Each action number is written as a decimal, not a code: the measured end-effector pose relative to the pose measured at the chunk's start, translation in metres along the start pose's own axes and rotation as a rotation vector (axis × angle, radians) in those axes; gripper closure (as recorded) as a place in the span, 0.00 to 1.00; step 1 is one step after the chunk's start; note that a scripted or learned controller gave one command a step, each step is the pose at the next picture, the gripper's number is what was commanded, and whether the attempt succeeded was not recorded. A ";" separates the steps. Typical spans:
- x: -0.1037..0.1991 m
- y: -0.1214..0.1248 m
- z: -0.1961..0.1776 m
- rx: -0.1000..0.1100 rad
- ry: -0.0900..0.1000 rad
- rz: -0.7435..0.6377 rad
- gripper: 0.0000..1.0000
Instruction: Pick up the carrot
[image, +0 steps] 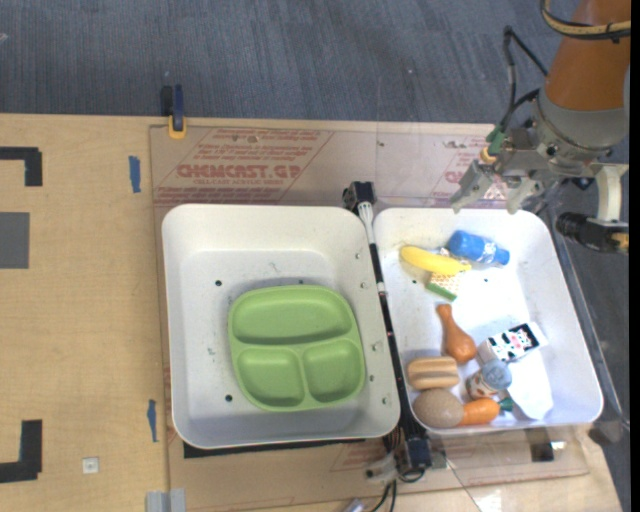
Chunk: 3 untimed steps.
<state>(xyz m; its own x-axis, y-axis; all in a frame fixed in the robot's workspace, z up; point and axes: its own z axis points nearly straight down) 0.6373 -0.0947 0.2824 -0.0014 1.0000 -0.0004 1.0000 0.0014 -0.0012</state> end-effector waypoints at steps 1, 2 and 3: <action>0.049 -0.004 0.097 0.006 0.003 -0.291 0.00; 0.055 -0.037 0.097 0.001 0.001 -0.318 0.00; 0.047 -0.118 0.098 0.001 0.002 -0.827 0.00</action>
<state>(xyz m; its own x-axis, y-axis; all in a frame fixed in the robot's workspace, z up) 0.5193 -0.0482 0.1849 -0.7368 0.6761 0.0025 0.6761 0.7368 -0.0010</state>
